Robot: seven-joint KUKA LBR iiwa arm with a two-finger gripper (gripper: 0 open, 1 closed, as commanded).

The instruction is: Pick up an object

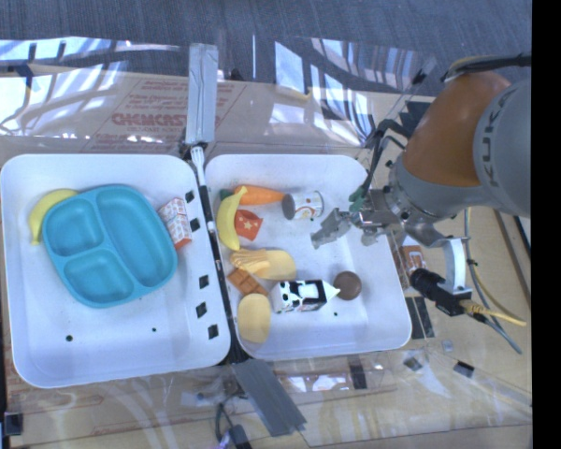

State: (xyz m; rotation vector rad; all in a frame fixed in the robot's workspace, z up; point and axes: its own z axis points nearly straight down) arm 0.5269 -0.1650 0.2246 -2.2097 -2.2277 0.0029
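My gripper (329,229) hangs over the right side of the right bin (379,321), open with nothing between its fingers. Just to its left lies a small white can with a dark end (302,206). Below it sit a brown ball (347,285) and a black-and-white cow toy (304,295). Along the bin's left side lie a yellow banana (226,221), an orange carrot (262,195), a red piece (249,224), a pale yellow bun shape (273,265) and a yellow lemon-like lump (254,318).
The left bin (37,344) holds a blue divided plate (107,243), a yellow banana (45,209) at its upper left and a red-and-white carton (176,221) by the divider. The arm's grey and orange body (458,138) looms over the right bin's right edge.
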